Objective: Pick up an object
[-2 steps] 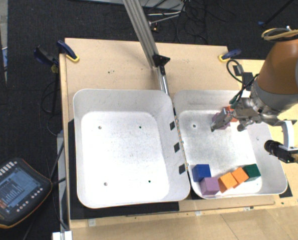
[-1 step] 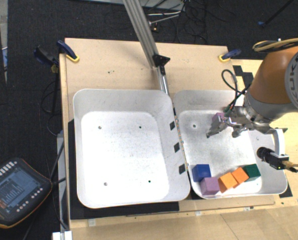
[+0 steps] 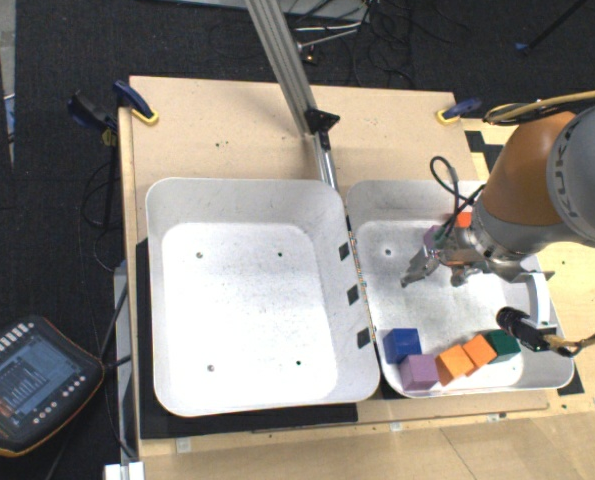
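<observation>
My gripper [image 3: 438, 273] hangs over the middle of the right bin [image 3: 377, 236], fingers spread apart and pointing down at bare bin floor. It is open with nothing between them. Along the bin's front wall lie a blue cube [image 3: 402, 344], a purple block [image 3: 420, 371], two orange blocks [image 3: 457, 360] and a green block [image 3: 504, 345], all nearer the front than the gripper. Small pink [image 3: 434, 236] and red [image 3: 464, 221] bits show by the wrist; what they are is unclear.
The left bin [image 3: 177, 268] sits beside the right one, their rims meeting at a seam with black clips [image 3: 355, 293]. A slanted metal pole [image 3: 287, 68] rises from behind the bins. Clamps [image 3: 137, 103] hold the board's back corners.
</observation>
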Robot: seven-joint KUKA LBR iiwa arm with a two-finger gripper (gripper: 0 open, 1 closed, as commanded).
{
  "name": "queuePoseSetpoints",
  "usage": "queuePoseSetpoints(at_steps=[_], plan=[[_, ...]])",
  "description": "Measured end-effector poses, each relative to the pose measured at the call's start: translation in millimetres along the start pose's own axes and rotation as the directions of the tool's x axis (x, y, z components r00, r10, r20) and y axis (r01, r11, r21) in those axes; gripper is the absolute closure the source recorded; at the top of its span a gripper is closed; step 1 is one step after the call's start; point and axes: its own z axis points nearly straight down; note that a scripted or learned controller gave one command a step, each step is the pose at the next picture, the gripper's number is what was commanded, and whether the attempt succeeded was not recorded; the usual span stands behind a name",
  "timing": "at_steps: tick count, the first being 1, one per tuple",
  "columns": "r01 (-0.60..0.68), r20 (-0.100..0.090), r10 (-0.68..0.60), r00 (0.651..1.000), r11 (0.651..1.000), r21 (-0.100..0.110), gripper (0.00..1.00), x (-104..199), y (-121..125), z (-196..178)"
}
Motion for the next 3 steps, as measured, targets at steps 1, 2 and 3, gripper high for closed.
queuePoseSetpoints(at_steps=[1,2,3], plan=[[0.0,0.001,0.0,1.0,1.0,-0.006,1.0,-1,1,-13],[0.003,0.002,-0.003,1.0,1.0,-0.011,1.0,-4,9,-59],[0.003,0.003,-0.003,1.0,1.0,-0.012,1.0,-2,1,-115]])
